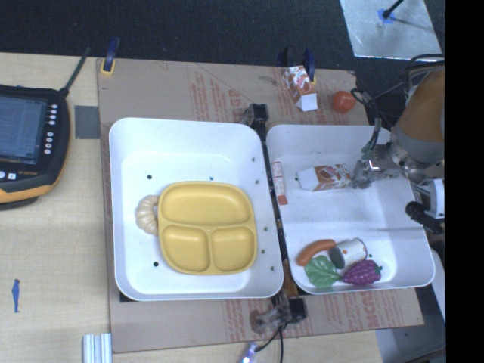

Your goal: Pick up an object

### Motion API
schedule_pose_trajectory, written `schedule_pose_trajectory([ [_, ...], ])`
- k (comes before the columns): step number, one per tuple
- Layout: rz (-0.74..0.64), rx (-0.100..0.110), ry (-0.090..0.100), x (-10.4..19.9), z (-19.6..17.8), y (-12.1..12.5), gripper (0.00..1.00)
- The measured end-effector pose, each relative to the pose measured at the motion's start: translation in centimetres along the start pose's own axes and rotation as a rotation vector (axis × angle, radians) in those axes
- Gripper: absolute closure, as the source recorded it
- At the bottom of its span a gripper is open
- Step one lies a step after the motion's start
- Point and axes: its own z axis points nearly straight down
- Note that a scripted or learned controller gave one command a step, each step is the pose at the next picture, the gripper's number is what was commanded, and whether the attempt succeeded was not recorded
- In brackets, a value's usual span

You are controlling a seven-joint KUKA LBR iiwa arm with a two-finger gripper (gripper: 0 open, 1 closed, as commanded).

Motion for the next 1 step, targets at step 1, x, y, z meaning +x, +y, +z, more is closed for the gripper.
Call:
schedule_pose_trajectory([
  [1, 0.0, 0.0, 0.0, -0.01, 0.01, -5.7, 1.0],
])
